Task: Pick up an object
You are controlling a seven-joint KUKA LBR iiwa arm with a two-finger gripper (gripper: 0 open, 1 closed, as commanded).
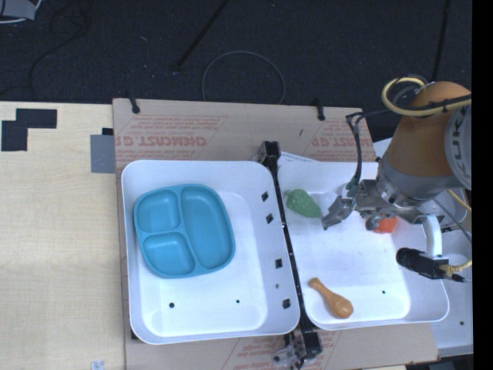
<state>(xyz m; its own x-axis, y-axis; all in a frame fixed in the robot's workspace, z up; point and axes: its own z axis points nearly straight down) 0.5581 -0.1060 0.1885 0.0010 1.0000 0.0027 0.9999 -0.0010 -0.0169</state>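
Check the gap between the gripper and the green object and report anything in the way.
Nothing visible stands between them. The gripper is just right of the green object in the right bin, with bare white floor between. The orange object lies well off, near the bin's front edge.

light is falling evenly from overhead, and the two white bins [196, 314] are glowing brightest, their floors nearly washing out. the blue plate [185, 230] is casting only a thin soft shadow along its lower edge. the dark floor [231, 29] beyond the bench is sinking almost to black, cables barely showing. the arm [424, 141] is catching a mild sheen on its orange band. everything is looking slightly soft and grainy, fine edges smearing.
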